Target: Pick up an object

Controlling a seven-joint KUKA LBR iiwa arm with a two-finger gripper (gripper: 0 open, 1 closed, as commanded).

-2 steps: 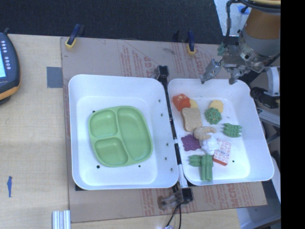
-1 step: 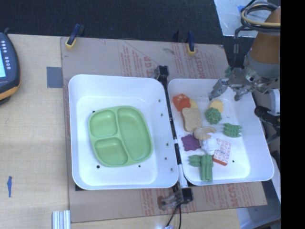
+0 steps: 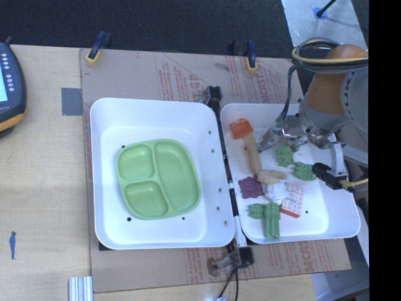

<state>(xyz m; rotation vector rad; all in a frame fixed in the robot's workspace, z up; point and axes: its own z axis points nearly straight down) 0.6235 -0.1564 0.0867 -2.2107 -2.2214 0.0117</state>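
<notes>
My gripper point(image 3: 276, 137) hangs over the back of the right bin point(image 3: 326, 226), at the end of the grey arm with its orange band point(image 3: 326, 89). Just below it lies a small green leafy toy point(image 3: 285, 155), with a second green piece point(image 3: 305, 170) to its right. Left of the gripper is an orange-headed tool point(image 3: 241, 129) with a tan handle point(image 3: 252, 157). Further forward lie a beige piece point(image 3: 271, 176), a purple piece point(image 3: 250, 186), a white and red packet point(image 3: 292, 200) and a green stalk-like toy point(image 3: 267, 216). No object shows lifted off the bin floor.
The left bin point(image 3: 106, 231) holds a light green divided plate point(image 3: 158, 179). A black hinge strip point(image 3: 227, 174) runs between the bins. Blue and yellow clamps point(image 3: 251, 60) grip the cardboard at the back. A pendant point(image 3: 9, 86) lies at the far left.
</notes>
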